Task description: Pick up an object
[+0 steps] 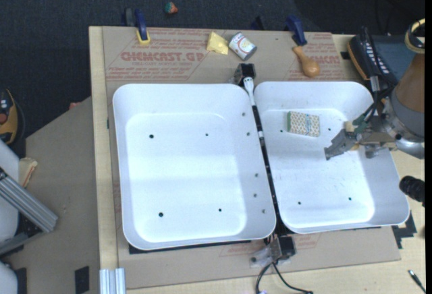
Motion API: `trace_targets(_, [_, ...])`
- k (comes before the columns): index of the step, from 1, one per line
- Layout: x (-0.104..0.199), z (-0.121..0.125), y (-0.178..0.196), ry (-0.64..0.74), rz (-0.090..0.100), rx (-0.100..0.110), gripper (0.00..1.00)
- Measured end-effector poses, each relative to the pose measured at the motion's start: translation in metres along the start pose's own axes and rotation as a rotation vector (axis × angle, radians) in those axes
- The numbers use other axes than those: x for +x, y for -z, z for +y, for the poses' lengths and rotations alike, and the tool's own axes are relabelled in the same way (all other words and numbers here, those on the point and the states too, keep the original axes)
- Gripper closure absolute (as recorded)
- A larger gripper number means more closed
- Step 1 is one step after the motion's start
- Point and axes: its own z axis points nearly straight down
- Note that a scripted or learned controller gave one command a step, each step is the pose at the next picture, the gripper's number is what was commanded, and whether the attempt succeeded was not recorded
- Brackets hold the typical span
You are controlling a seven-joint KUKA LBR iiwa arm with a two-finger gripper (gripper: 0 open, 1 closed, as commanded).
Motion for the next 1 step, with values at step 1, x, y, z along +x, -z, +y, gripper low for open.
trace_targets(1, [-0.0148, 0.0212, 0.2774, 0.002, -0.007, -0.023, 0.0])
